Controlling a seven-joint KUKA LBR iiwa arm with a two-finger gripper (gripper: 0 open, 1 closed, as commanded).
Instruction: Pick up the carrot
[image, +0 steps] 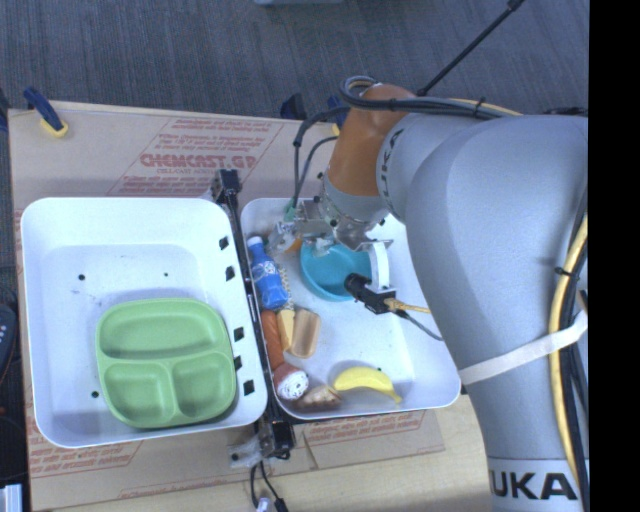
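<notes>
**Kid:** Where are you hanging right now?

**Me:** My gripper (335, 232) is hovering over the far end of the right shallow white bin (425, 380), just above a round blue plastic bowl (335, 272). My big grey arm is covering a lot of that bin.

**Kid:** Are you holding anything?

**Me:** I cannot tell how I am set; my wrist is hiding that part.

**Kid:** Where is the carrot?

**Me:** The long orange carrot (273, 342) is lying along the bin's left wall, below a blue plastic bottle (267, 276) and touching a tan bread piece (300, 330). (It is squeezed in tight, so I think grabbing it is going to be tricky.) A yellow banana (367, 381) is resting near the front. The green divided plate (165, 362) is sitting in the left bin.
</notes>
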